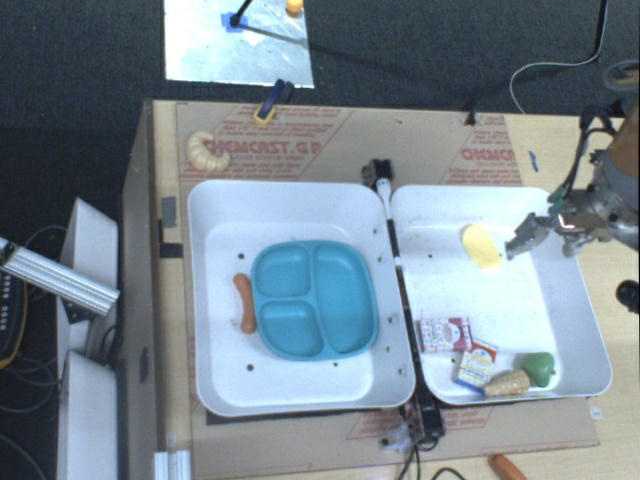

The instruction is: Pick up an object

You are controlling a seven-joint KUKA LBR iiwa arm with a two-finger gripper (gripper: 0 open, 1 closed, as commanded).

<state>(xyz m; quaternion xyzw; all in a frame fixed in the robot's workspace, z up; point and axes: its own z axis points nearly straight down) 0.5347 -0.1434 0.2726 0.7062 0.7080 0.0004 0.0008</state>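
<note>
Yellow block [482,246] is lying in the right bin [575,313], just beside the gripper [522,238]; can't tell how the grip is standing.

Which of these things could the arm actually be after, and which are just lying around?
For the job:
yellow soft block
red-and-white carton
small printed packet
green pepper toy
beige root-shaped toy
gripper

Lying about:
blue divided plastic plate
orange sausage toy

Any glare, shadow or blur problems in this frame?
Camera view: the shiny silver sheet on the dark floor glares; both white bins look evenly lit with soft shadows; the blue divided plate is sharp; the hand by the yellow block looks slightly soft.
</note>
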